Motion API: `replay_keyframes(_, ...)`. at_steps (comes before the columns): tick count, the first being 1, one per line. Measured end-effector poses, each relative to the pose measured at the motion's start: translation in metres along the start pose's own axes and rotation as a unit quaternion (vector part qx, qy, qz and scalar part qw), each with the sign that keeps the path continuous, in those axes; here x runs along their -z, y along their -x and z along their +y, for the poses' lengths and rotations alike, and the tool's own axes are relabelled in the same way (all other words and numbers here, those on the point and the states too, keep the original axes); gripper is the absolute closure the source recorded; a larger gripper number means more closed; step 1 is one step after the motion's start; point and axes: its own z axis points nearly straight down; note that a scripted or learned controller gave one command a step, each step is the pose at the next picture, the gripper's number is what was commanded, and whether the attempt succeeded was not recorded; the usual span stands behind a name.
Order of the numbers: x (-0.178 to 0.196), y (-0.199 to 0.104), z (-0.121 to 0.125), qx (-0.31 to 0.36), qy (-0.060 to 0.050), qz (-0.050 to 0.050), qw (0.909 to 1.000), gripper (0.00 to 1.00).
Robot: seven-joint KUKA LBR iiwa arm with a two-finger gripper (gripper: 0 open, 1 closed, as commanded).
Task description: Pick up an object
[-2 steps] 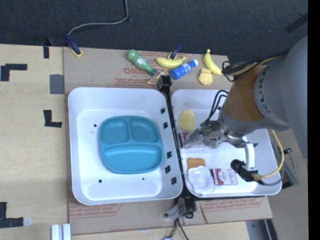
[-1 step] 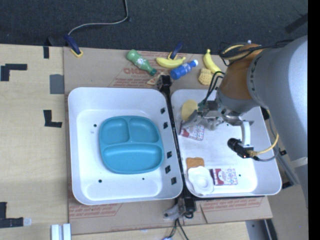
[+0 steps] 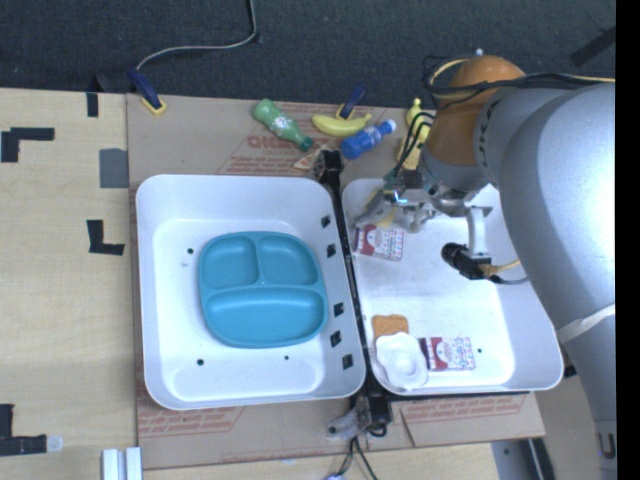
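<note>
Below, cardboard (image 3: pixel 190 143) under two bins (image 3: pixel 160 298).

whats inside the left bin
The left bin holds one thing: a blue divided plate lying flat near its middle, its three compartments bare. Whatever part of the bin floor lies under the plate is covered.

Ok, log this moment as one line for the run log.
arm: over right bin | gripper: above red-and-white packet, far-left corner | grasp: none seen | left bin: blue divided plate | status: pick not done
</note>
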Motion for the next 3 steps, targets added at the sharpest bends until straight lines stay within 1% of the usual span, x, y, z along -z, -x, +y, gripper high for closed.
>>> replay_keyframes(1,0.001,-0.001,-0.054,-0.001,0.001,0.0,1.0,0.0)
replay_keyframes(2,-0.005,0.007,0.005,0.001,-0.004,-0.001,1.0,0.0)
replay_keyframes(3,0.005,0.007,0.005,0.001,-0.005,-0.002,1.0,1.0)
